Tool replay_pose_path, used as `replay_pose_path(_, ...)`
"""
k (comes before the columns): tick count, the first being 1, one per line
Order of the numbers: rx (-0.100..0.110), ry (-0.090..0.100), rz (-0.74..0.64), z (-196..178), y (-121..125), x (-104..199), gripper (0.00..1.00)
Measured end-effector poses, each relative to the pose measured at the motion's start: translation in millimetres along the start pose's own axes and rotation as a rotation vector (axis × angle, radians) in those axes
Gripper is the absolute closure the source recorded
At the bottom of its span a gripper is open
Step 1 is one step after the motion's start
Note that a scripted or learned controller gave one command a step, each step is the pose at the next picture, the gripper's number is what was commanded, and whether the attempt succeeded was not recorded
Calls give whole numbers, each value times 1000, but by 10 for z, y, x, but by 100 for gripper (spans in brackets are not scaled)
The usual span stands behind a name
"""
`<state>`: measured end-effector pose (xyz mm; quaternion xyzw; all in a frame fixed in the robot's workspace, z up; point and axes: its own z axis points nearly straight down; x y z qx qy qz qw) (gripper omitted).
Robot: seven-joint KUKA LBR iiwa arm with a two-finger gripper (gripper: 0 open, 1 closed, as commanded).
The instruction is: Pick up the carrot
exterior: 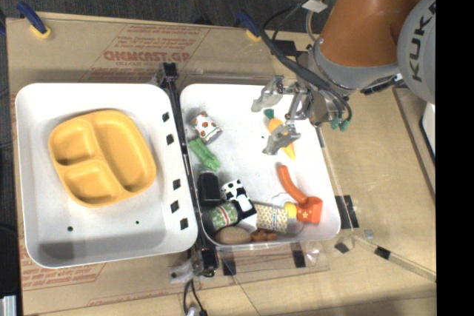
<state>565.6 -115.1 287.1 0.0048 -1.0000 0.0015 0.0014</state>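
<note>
I see my metal two-finger tool (pixel 275 123) spread open around the small orange plastic carrot (pixel 284 135) in the right white bin (pixel 244 96)

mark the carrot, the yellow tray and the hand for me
carrot (pixel 284 140), camera view, on the orange body near the right bin's far right side.
yellow tray (pixel 101 155), camera view, on the ridge between its compartments, left bin.
hand (pixel 279 120), camera view, midway between its fingertips, right over the carrot.
</note>
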Motion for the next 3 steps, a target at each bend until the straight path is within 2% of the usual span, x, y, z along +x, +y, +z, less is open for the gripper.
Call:
replay_pose_path(1,-3,6,165,1096,-853,-647,0)
replay_pose_path(2,-3,1,231,1972,-925,-618,0)
replay_pose_path(3,-1,-9,222,1822,-912,-659,100)
